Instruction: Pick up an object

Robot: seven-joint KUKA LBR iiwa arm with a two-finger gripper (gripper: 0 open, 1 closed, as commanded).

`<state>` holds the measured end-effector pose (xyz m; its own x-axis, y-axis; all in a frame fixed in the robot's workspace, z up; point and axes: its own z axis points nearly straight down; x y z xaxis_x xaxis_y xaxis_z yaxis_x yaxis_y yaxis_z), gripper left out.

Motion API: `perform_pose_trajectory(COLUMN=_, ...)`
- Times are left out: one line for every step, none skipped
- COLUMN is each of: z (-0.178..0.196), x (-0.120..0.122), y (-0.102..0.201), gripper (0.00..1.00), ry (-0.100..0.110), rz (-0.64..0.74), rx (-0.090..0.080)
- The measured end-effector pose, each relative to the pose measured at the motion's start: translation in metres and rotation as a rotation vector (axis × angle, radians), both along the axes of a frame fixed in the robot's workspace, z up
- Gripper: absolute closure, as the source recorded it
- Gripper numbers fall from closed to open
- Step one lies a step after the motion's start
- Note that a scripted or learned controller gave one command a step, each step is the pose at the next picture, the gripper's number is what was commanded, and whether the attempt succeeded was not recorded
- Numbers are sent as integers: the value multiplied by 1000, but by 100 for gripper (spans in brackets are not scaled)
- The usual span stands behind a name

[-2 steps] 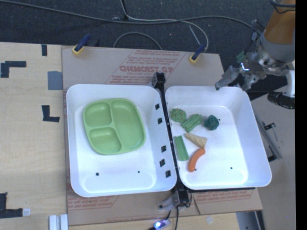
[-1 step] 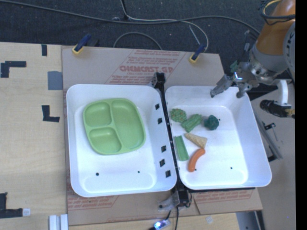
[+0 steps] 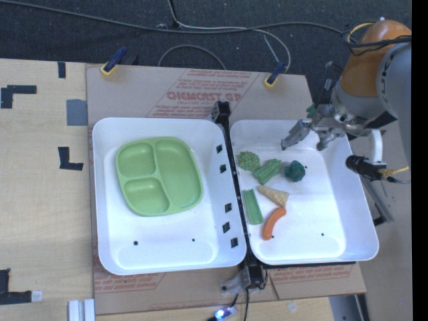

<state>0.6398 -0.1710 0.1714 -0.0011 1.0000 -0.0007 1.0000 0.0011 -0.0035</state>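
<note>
End effector (image 3: 309,137) hangs open with nothing in it over the right bin (image 3: 348,243), just up-right of the dark green broccoli (image 3: 295,171); 5 more toy veggies sit left of the broccoli.

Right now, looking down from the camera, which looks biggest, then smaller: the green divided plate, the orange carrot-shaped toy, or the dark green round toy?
1. Green divided plate, by far the biggest.
2. Orange carrot-shaped toy.
3. Dark green round toy, slightly smaller, though it's close.
</note>
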Motion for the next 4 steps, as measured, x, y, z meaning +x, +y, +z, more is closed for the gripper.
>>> perform_pose_trajectory(z=-62, x=-6, y=-2, gripper=0, ry=1, rz=0, rx=0)
perform_pose_trajectory(z=-50, x=-5, y=-1, gripper=100, ry=-1, rz=1, rx=0)
perform_pose_trajectory(z=1, x=-12, y=7, gripper=100, ry=-2, rz=0, rx=1)
perform_pose_trajectory(z=53, x=-1, y=5, gripper=100, ry=-5, rz=0, rx=0)
